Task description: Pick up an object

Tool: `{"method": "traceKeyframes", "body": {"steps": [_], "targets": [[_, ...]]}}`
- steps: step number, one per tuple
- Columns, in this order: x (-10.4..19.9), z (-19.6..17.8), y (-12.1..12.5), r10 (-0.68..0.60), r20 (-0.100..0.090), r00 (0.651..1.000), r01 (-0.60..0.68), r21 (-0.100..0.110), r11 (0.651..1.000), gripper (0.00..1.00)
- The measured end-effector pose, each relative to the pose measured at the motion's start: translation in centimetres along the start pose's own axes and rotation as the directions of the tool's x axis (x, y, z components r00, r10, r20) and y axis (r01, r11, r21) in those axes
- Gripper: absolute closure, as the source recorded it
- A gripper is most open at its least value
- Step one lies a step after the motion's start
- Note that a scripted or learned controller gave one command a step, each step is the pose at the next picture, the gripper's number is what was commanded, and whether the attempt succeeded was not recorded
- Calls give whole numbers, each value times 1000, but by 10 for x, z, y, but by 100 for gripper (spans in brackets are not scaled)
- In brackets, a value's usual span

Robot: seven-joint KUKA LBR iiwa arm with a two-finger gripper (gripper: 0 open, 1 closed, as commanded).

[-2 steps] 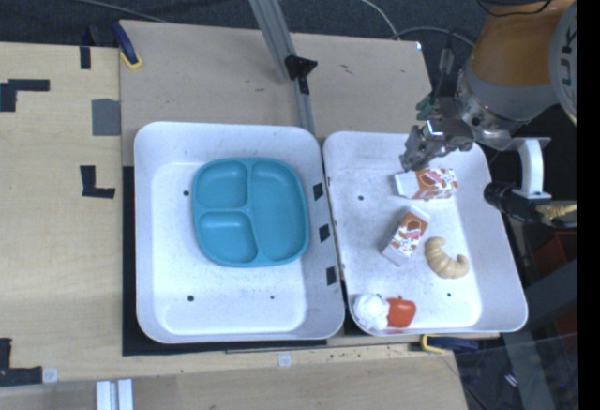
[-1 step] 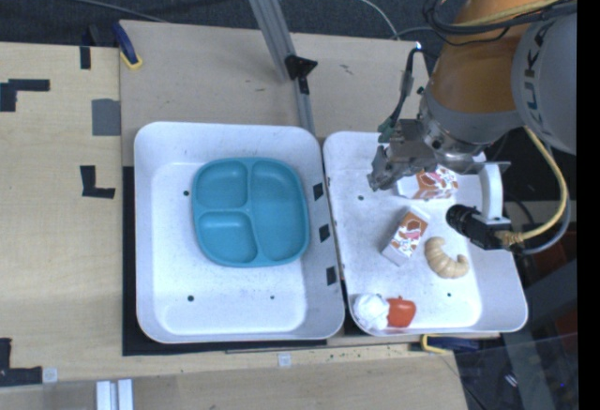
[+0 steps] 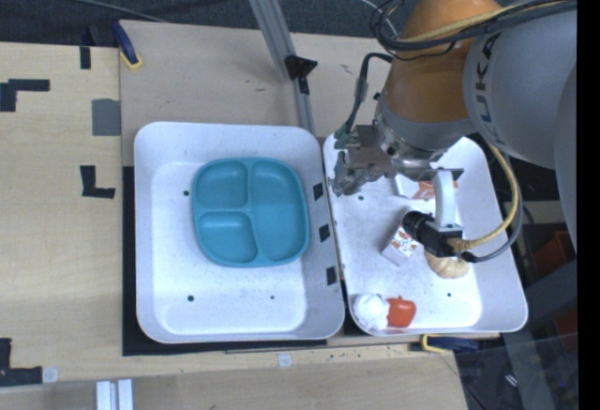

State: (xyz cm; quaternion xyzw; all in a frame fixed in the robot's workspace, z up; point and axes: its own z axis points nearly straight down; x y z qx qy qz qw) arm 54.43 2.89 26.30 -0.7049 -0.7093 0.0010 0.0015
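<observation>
- Two shallow white bins are seen side by side on the wooden bench [image 3: 56, 211], the left bin [image 3: 155, 239] and the right bin [image 3: 497, 296] touching along their inner edges.
- A teal divided plate [image 3: 250, 211] (three compartments, rounded corners) is laid flat in the left bin, slightly above its middle.
- The grey arm [image 3: 525, 80] with its orange band [image 3: 441, 33] is reached in from the right and is held over the upper part of the right bin.
- The gripper [image 3: 349, 175] is seen at the upper left corner of the right bin, just beside the rim shared with the left bin; it is pointed down toward the bin floor.
- The state of the jaws cannot be told: they are dark, small and partly hidden by the wrist, and nothing is seen held between them.
- A small white carton [image 3: 401, 249] with a dark and red end is found near the middle of the right bin, tilted on the floor and well apart from the gripper.
- A tan rounded object [image 3: 450, 265] is lain just beside the carton, on its right, partly covered by a black cable.
- A white ball-like item [image 3: 372, 309] and a red item [image 3: 401, 312] are set touching each other at the lower left edge of the right bin.
- An orange and white piece [image 3: 427, 189] is glimpsed under the wrist, mostly hidden.
- A grey metal bar [image 3: 267, 5] is slanted across the bench above the bins.
</observation>
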Motion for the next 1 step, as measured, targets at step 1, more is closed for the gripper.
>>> {"method": "traceKeyframes", "body": {"steps": [1], "targets": [[58,14,-7,-1,0,1000,1,1,1000,100]]}}
